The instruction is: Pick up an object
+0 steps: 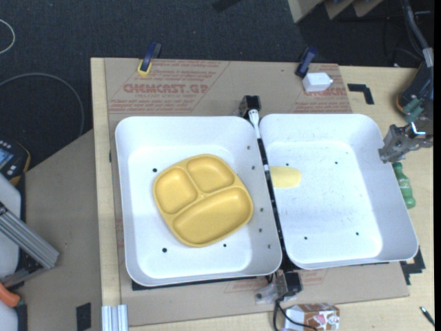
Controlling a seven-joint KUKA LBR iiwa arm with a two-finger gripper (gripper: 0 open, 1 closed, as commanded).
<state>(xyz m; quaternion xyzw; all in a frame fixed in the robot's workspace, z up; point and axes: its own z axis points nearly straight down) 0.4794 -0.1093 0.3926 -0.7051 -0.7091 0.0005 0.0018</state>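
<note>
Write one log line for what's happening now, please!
gripper: over right bin's right rim | plate: left bin | yellow piece: right bin

The arm enters at the right edge of the camera view, its dark wrist section high on that side. The gripper (pixel 402 145) hangs below it, a grey metal assembly pointing down and leftward. Nothing shows between its tips. Most of the arm lies beyond the right edge, with little more than the wrist and tool visible
</note>
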